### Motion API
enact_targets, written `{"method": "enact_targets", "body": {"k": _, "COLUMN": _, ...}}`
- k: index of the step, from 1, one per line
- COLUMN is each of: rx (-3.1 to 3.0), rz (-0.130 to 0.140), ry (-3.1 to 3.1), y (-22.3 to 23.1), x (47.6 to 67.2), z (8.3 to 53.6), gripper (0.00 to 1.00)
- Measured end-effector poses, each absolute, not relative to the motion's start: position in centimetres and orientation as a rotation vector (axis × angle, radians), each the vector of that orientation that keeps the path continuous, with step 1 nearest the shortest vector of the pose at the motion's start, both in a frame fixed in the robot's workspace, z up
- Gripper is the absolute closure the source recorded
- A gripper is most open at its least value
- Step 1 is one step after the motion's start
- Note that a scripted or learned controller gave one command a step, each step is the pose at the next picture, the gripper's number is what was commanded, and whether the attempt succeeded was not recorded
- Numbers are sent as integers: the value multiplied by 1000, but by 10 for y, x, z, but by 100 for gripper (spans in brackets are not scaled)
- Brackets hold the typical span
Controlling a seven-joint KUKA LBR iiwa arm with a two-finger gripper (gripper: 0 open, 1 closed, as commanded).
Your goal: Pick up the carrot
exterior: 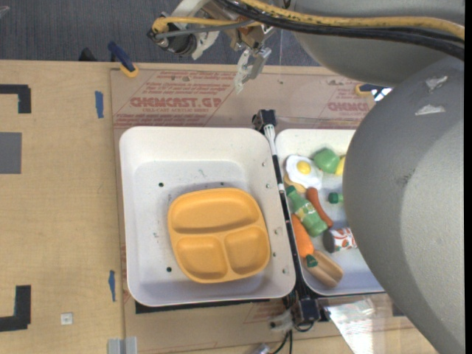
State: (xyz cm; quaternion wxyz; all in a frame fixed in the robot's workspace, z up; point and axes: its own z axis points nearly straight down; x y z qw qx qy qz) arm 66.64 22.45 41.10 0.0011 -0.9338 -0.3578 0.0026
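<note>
Translucent fingers (249, 63) hang over the desk's (59, 198) far edge, beyond both bins; whether they're spread or pressed together, I cannot tell. Nothing sits between them. Left bin (140, 168) carries a yellow divided tray (219, 233). Right bin (284, 140), half hidden under the grey arm (413, 198): the carrot (303, 240) lies near its left wall, crowded by a green bottle (308, 214), a fried egg (300, 169) and a bread piece (327, 270).

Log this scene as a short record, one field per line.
gripper: raised above the bench's far edge, beyond both bins, holding nothing
carrot: orange, lying in the right bin near its left wall
left bin: holds a yellow divided tray
right bin: also holds a fried egg toy and a green bottle; partly hidden by the arm
task state: carrot not yet picked up
</note>
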Motion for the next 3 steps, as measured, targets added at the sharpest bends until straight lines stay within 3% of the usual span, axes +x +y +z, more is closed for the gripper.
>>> {"method": "enact_targets", "body": {"k": 1, "rx": -3030, "rz": 3, "ry": -821, "y": 225, "x": 625, "z": 392, "gripper": 0}}
{"method": "enact_targets", "body": {"k": 2, "rx": -3032, "rz": -4, "ry": -816, "y": 225, "x": 627, "z": 403, "gripper": 100}}
{"method": "enact_targets", "body": {"k": 3, "rx": -3028, "rz": 29, "ry": -843, "y": 225, "x": 618, "z": 257, "gripper": 100}}
